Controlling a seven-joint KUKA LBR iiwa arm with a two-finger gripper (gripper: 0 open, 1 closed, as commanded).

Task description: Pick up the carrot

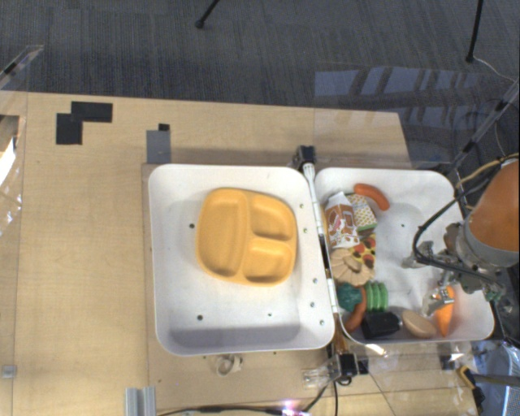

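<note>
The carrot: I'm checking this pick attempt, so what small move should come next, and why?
Probably a short straight lift. The gripper sits low in the right bin right at the carrot, near the bin's front right corner; whether it grips cannot be told, and lifting would show it.

Well away from the claw, toward the far side, a dark grey carpeted floor runs along the whole top of the view, crossed by two thin dark stand legs. The table stretching off opposite the claw is pale wood, marked with black tape patches near its far edge. Clear panels stand around the table, catching bluish reflections beyond the claw. Light is even and soft.
</note>
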